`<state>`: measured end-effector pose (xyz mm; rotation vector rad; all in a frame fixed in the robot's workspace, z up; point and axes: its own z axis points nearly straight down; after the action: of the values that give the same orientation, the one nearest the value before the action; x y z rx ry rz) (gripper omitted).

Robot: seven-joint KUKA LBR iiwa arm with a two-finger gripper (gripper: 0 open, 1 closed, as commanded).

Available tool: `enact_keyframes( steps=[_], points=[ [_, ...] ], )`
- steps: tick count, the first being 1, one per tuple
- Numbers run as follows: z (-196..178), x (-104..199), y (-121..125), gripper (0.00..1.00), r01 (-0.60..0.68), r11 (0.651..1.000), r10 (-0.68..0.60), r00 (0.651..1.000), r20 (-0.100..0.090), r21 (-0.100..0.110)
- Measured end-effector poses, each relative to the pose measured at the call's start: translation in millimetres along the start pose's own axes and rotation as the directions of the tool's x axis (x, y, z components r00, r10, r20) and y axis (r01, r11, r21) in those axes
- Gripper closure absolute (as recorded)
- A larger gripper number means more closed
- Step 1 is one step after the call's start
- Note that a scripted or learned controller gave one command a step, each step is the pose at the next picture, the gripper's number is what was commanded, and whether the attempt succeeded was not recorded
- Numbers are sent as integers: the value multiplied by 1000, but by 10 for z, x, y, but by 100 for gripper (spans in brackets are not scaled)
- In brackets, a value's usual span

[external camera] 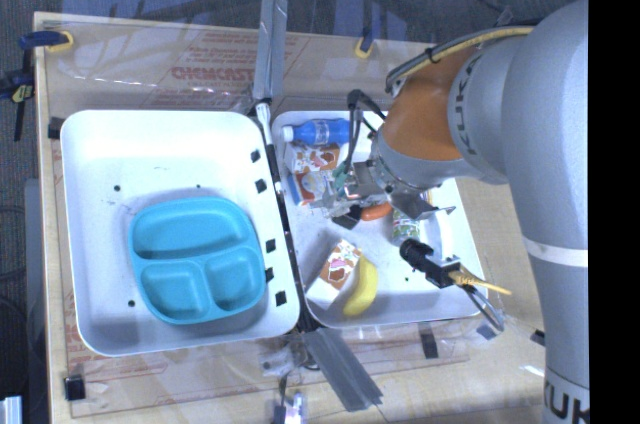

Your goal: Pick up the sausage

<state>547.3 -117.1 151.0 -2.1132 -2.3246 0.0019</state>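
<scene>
The sausage (374,210) is a small orange-red piece in the middle of the right bin (455,307). It is partly covered by the gripper (350,200), which hangs low over the bin on the grey arm with the orange band. The gripper sits right at the sausage's left end, and whether it touches the sausage is hidden.
The right bin also holds a bottle with a blue cap (318,130), a printed packet (310,172), a small carton (340,266), a banana (362,289) and a green can (405,230). A blue divided tray (196,257) lies in the left bin (90,152).
</scene>
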Motion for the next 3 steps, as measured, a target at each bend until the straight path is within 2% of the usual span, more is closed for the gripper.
enact_keyframes(
  steps=[1, 2, 3],
  points=[
    [0, -4, -1, 0, -1, 1000, 1, 1000, 0, 0],
    [522, -718, 17, 0, 55, 998, -55, 999, 4, -14],
    [434, -714, 14, 100, 59, 998, -59, 998, 4, -12]
  ],
)
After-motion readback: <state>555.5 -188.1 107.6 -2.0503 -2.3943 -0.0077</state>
